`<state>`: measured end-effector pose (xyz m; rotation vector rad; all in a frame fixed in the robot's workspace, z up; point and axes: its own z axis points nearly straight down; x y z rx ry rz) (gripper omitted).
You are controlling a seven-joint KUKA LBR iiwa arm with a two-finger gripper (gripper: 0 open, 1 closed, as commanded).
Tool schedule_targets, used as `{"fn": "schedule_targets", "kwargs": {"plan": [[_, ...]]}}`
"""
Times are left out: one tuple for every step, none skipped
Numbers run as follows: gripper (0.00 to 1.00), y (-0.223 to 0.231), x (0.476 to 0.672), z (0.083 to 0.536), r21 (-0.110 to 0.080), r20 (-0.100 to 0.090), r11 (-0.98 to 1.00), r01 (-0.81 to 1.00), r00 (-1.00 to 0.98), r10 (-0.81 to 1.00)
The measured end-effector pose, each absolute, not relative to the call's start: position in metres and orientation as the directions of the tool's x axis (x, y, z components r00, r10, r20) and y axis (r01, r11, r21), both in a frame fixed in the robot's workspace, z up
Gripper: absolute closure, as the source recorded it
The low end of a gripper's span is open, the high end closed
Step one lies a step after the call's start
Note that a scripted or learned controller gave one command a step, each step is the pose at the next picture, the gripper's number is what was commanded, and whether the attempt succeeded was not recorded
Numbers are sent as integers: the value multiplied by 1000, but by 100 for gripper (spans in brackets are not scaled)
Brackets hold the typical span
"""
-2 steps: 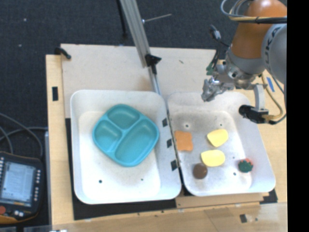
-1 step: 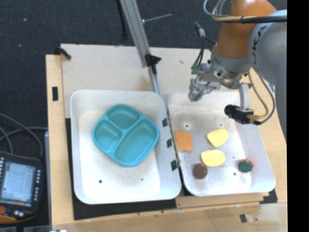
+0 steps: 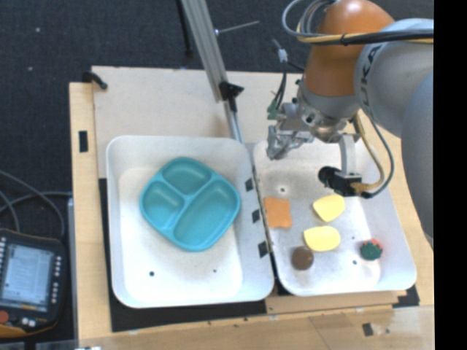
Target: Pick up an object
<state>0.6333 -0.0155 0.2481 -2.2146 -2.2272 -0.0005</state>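
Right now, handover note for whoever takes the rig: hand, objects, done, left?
Hand: over the right bin's far left corner, nothing visibly in it; open or shut unclear.
Right bin: orange piece, two yellow pieces, brown ball, green-red item, all on the floor.
Left bin: teal tray.
Done: no pick visible.
Left: grasp and lift one; orange piece is nearest.
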Motion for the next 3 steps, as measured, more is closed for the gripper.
{"fn": "schedule_targets", "kwargs": {"plan": [[100, 35, 625, 256, 0, 2, 7, 1000, -7, 1000], [100, 81, 623, 256, 1, 1, 7, 1000, -7, 1000], [0, 79, 623, 256, 1, 0, 2, 1000, -2, 1000]]}}
